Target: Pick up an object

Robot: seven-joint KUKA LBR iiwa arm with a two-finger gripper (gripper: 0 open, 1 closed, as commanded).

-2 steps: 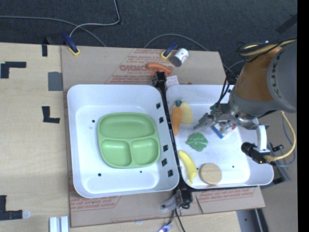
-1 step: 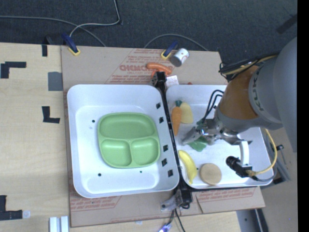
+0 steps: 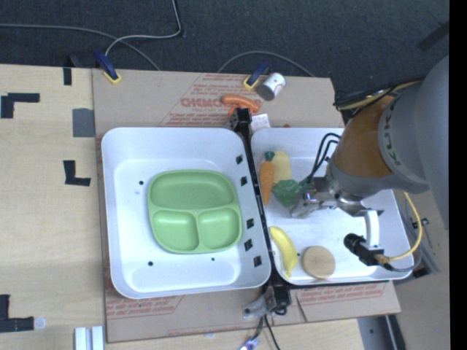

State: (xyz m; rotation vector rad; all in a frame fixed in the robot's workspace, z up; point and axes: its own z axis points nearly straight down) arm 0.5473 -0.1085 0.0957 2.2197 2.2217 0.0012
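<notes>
White plastic bins sit side by side; the left bin (image 3: 120, 195) carries a green divided plate (image 3: 195, 210). In the right bin (image 3: 398, 224) the gripper (image 3: 310, 201) hangs low near the left wall, beside a green broccoli-like toy (image 3: 287, 191), a carrot (image 3: 267, 179) and a yellow piece (image 3: 280, 165); how it's set, I cannot tell. Crowding there could mean a glancing miss. A banana (image 3: 283, 248) and tan disc (image 3: 318, 262) lie along the near edge.

place: robotics lab | evidence: industrial arm (image 3: 398, 148) at frame right reaching over two white bins (image 3: 117, 195) clamped side by side on a cardboard sheet (image 3: 197, 97) | black tape marks (image 3: 20, 102) on bench (image 3: 36, 217) at left | loose cables (image 3: 146, 36) on dark carpet (image 3: 292, 13) along top
</notes>
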